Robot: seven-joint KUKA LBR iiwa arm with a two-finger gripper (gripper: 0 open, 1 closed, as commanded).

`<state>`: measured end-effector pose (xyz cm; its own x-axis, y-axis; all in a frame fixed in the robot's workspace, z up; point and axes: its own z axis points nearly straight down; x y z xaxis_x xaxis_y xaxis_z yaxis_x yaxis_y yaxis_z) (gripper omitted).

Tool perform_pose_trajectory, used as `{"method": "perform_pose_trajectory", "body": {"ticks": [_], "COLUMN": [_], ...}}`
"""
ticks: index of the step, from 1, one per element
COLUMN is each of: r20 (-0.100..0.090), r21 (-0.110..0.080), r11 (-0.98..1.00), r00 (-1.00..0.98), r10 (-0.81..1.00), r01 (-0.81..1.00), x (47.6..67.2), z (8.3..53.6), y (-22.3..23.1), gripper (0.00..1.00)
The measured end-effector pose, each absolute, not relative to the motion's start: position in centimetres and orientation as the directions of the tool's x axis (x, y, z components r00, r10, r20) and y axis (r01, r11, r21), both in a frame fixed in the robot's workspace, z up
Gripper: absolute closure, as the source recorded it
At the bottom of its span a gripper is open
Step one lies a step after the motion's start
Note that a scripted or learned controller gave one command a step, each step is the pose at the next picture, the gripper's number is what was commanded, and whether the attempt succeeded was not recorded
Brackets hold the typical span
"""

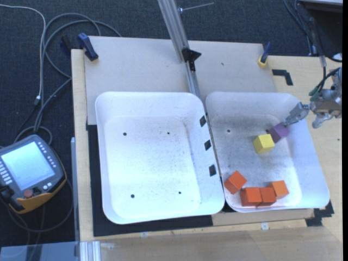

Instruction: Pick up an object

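My gripper [305, 119] hangs over the right edge of the right bin [310, 162], reaching in from the right. It is open, and nothing sits between its fingers. One fingertip [292, 118] is just above and to the right of a purple block [281, 130]. A yellow block [264, 143] lies against the purple one on its lower left. An orange block [235, 181] lies near the bin's front left. Three more orange blocks [265, 194] are bunched along the front wall.
The left bin [109, 113] sits beside the right one, with black clips [207, 144] along the shared edge. A metal pole [173, 20] slants up from the back. A teach pendant [27, 170] lies on the floor to the left.
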<state>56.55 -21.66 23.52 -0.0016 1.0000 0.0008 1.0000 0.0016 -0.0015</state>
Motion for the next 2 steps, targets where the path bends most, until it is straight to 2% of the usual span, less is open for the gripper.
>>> {"method": "perform_pose_trajectory", "body": {"ticks": [1,2], "r20": [0.004,0.002], "r21": [-0.009,0.001], "r11": [0.002,0.002], "r00": [-0.002,-0.002], "r10": [1.000,1.000], "r01": [1.000,1.000], "x": [56.9,57.2], "z": [10.4,12.0], "y": [-19.4,-19.5], "gripper": [0.00,1.00]}}
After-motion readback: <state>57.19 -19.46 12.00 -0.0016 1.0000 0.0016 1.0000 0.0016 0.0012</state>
